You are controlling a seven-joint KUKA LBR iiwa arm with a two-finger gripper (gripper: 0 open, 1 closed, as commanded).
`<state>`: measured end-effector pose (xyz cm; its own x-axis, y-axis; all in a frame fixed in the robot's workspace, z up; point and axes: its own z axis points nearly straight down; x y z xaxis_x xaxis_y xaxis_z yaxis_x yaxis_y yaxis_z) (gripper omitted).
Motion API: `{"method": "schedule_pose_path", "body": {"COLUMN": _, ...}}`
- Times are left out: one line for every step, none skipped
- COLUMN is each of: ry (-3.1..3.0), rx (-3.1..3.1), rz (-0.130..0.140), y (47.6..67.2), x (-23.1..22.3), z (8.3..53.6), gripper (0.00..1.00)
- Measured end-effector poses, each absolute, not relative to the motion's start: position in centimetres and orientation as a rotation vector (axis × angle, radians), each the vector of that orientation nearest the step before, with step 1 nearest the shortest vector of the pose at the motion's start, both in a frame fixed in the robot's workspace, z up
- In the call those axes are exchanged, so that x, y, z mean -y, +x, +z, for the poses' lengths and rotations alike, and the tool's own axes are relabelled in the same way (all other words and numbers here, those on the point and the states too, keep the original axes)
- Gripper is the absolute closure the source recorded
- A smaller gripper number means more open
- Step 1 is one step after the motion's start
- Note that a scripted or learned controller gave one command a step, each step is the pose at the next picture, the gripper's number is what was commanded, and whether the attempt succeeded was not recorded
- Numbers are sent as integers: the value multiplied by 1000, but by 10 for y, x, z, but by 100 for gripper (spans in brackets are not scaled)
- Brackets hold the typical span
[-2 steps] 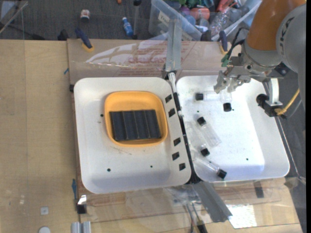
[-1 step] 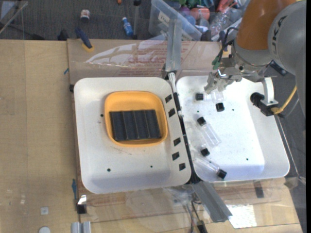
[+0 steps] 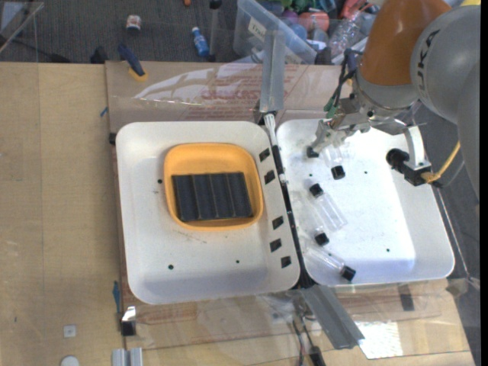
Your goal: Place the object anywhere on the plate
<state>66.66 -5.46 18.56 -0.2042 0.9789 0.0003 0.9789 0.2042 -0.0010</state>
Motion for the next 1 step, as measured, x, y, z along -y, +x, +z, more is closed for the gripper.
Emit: {"method": "schedule_pose_path", "body": {"ry": -1869, "rx": 2532, "rz": -4, "y": 668, "x": 31, "z": 210, "gripper": 100}}
